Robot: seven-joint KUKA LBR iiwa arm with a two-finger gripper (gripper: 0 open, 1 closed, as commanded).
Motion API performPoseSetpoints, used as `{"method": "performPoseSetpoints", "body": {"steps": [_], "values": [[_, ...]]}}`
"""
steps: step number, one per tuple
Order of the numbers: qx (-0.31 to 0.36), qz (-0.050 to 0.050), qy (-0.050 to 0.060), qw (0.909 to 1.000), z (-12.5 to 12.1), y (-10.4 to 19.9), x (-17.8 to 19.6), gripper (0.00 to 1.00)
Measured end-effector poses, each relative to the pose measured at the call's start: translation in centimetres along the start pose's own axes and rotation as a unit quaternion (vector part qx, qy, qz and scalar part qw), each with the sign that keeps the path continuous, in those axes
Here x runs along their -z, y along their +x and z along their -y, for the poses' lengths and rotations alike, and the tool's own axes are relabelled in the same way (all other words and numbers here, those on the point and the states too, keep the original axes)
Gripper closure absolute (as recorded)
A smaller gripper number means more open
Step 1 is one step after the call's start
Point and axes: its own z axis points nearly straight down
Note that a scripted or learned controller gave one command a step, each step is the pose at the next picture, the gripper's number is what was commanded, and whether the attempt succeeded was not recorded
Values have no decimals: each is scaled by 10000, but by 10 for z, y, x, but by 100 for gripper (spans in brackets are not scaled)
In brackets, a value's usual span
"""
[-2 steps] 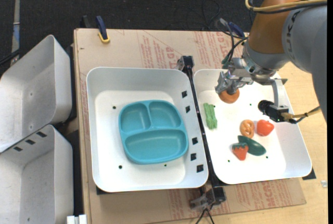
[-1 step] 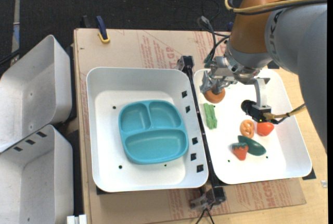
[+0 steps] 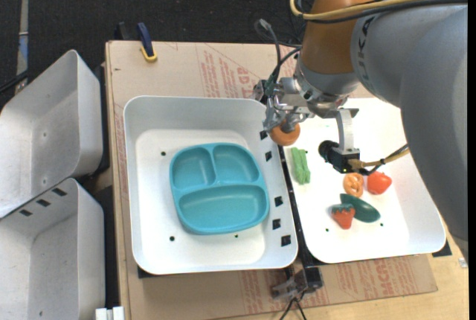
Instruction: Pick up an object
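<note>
Two shallow white plastic bins sit side by side on a brown board table (image 3: 201,62) with red print on it. The left bin (image 3: 137,192) holds one smooth teal plastic plate (image 3: 219,188), a rounded rectangle moulded into three compartments, lying flat near the middle. Small black squares dot this bin's right rim.

The right bin (image 3: 416,218) holds five small glossy toy foods. There is one long pale green pod (image 3: 300,164) near its left wall and one small orange-yellow pepper shape (image 3: 353,184) touching one round red piece (image 3: 380,182). Below them, one dark green oval piece (image 3: 364,210) lies against one red strawberry-like piece (image 3: 343,218).

One small round orange ball (image 3: 285,135) sits over the seam between the two bins, right under the metal claw (image 3: 282,120) and touching its tip. Whether the claw is wide, narrow or gripping the ball cannot be told from this angle. The bulky grey arm (image 3: 416,50) with its orange band covers the upper part of the right bin.

One blue and yellow clamp (image 3: 146,43) sits at the table's far left edge. Two more white trays, tilted, stand off the table, one upper (image 3: 52,117) and one lower (image 3: 44,251).
</note>
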Motion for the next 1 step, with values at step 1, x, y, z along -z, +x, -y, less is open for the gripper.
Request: {"method": "performPoseSetpoints", "body": {"steps": [1], "values": [[-6,2,-3,10000,-9,46,5,100]]}}
